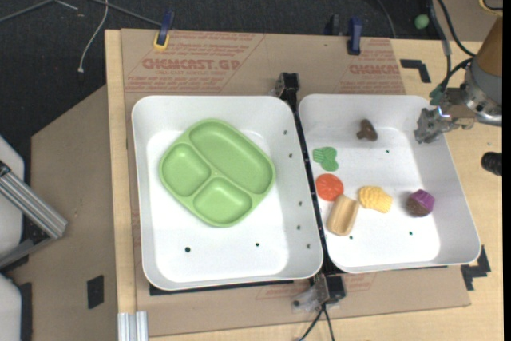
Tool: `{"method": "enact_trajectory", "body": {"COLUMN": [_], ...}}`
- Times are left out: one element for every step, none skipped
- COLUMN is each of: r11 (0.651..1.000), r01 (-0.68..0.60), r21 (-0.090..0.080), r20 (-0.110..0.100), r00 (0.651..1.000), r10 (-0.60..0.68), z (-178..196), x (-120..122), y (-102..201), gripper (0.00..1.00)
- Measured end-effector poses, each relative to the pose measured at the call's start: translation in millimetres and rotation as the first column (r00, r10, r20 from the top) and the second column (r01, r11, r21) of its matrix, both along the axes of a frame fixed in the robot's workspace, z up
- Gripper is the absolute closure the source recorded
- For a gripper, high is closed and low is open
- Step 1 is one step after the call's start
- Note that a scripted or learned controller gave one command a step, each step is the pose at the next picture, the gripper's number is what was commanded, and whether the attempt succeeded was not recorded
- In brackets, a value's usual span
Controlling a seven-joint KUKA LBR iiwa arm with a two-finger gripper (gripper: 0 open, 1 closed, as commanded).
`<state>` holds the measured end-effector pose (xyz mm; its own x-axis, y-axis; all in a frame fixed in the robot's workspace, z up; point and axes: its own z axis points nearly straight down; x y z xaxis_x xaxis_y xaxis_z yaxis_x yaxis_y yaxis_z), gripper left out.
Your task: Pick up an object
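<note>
Here the gripper [432, 124] hovers over the right bin's [447, 247] far right rim; whether it's clenched, I cannot tell. Inside: a tan cylinder [342, 215] angled up-right, beside orange [329, 187], yellow [374, 199], purple [420, 203], green [325, 158], brown pieces [366, 130]. The left bin [152, 251] holds a green tray [216, 172].

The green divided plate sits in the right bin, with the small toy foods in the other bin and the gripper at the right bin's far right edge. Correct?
Not quite. The camera view shows the green divided plate in the left bin. The small toy foods lie in the right bin, with the gripper at its far right edge, as stated.
</note>
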<state>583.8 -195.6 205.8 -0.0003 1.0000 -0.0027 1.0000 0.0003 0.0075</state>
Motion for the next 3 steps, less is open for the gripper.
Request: {"method": "enact_trajectory", "body": {"r11": [1.0,1.0,1.0], "r01": [0.0,-0.006,-0.005], "r21": [0.0,0.005,0.005], "r20": [-0.001,-0.009,-0.01], "r00": [1.0,1.0,1.0], "r10": [0.0,0.006,0.005], "z": [46.8,36.2,24.9], "x": [-5.1,10.0,23.8], "y": [-3.2,54.3,105.7], "gripper": [1.0,1.0,1.0]}}
